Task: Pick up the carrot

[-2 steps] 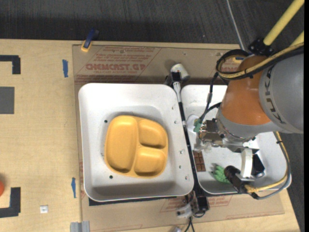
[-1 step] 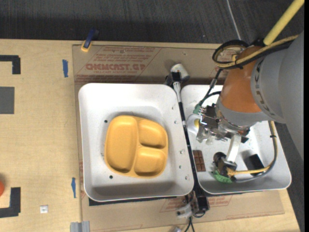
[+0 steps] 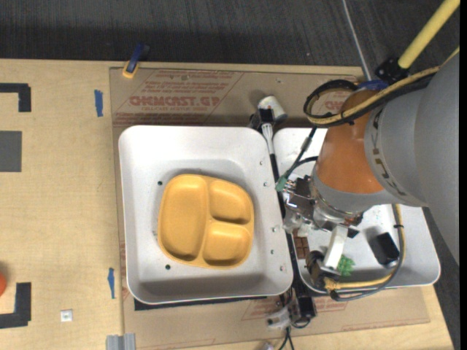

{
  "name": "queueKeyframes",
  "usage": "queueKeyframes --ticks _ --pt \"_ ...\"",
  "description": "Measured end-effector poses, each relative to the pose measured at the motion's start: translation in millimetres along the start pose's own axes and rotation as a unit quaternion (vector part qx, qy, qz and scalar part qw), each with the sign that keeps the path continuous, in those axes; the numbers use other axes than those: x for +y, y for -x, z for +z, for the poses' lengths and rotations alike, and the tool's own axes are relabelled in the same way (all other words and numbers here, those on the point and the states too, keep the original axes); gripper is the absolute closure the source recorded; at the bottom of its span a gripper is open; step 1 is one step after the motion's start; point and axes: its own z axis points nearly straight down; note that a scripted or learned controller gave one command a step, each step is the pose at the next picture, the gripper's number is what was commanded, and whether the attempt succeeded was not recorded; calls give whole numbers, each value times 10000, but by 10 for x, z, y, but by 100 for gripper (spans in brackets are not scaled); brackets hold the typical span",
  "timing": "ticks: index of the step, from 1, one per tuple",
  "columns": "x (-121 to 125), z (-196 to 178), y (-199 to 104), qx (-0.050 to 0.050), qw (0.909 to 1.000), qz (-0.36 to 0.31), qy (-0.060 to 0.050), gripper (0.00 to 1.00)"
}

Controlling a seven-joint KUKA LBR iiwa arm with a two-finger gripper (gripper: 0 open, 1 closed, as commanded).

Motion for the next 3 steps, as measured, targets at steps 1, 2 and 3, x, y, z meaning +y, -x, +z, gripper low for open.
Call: queueKeyframes --ticks 1,2,3 --pt "387 -244 751 -1 10000 54 21 100" --pt "552 -718 926 1 9916 1295 22 100" --pt "185 -244 484 3 9892 1465 3 100"
